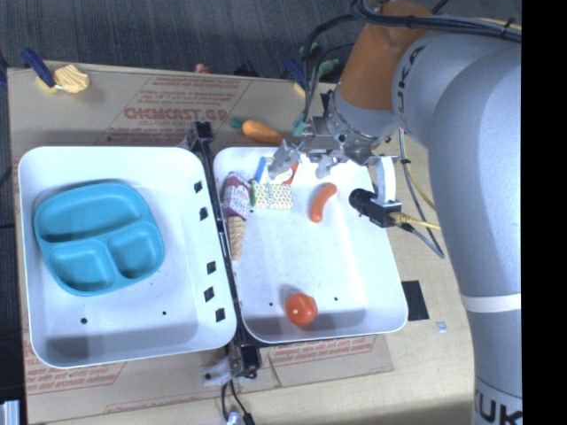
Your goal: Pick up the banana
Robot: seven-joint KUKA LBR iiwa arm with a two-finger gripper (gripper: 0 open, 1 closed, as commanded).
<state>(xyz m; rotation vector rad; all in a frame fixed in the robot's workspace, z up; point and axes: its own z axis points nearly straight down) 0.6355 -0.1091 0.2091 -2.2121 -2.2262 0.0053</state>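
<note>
Two bins: left bin (pixel 27 162) held a blue divided plate (pixel 96 235); right bin (pixel 394 312) held the loose items.
Hand (pixel 306 155): hung low over the rear edge of the right bin; open or closed could not be told from above.
Banana: position could not be told; judged it might lie under the wrist at the right bin's rear edge.
Risk 1: a blind close could take a wrong item, since the orange-red sausage shape (pixel 322 204) and patterned box (pixel 273 196) lay just beside the hand.
Risk 2: crowding at the rear edge might give an empty close or knock items aside.
Risk 3: orange ball (pixel 301 309) at the front edge could roll if the bin were jolted.
Writing, cardboard sheet (pixel 159 87): red print "CHEMCAST GP"; smaller lines unreadable.
Writing, arm (pixel 478 149): partial "KU" lettering.
</note>
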